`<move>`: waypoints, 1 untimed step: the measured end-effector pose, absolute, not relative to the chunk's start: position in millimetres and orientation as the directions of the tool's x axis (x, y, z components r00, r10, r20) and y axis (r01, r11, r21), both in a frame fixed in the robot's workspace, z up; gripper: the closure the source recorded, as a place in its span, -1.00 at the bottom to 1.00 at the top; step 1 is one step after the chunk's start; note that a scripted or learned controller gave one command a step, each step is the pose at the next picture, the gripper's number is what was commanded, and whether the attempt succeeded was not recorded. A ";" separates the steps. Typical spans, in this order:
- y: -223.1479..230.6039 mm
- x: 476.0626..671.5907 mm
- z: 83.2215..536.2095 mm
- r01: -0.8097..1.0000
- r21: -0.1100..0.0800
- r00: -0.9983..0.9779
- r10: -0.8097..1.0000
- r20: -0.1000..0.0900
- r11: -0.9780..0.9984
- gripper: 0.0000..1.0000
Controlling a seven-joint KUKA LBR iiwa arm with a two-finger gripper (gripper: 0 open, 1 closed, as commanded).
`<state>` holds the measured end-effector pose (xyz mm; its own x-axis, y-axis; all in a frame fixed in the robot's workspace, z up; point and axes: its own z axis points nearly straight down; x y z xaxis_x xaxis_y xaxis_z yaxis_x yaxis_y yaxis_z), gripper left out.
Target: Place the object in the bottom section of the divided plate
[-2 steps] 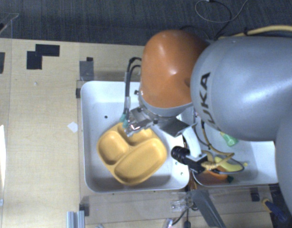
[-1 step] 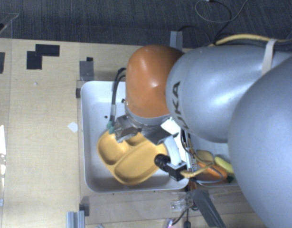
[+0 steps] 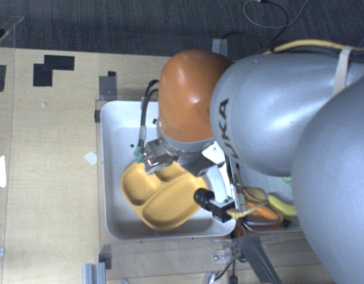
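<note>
In the left white bin (image 3: 110, 158) on the bench, the yellow divided plate (image 3: 161, 197) lies directly under the arm's wrist (image 3: 187, 99); the gripper (image 3: 164, 158) hangs over its upper sections; the bottom section sits toward the bin's near wall; the object itself I cannot make out.

You're looking at a pale wooden bench (image 3: 45, 176) with black patches (image 3: 53, 68) stuck near its far left corner. On it sits a shallow white bin (image 3: 113, 158), directly beneath the gripper (image 3: 161, 158); a yellow divided plate (image 3: 158, 197) lies inside, just below and in front of the jaws. To the jaws' right, under the arm, a second bin holds a banana (image 3: 282, 205) and something orange (image 3: 261, 213).
</note>
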<state>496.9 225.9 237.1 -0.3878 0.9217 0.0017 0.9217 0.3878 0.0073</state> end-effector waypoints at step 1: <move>216.3 496.1 181.6 0.845 0.003 -0.535 0.845 0.000 0.535 1.00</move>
<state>496.1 216.3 181.6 -0.5352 0.8447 0.0005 0.8447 0.5352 0.0031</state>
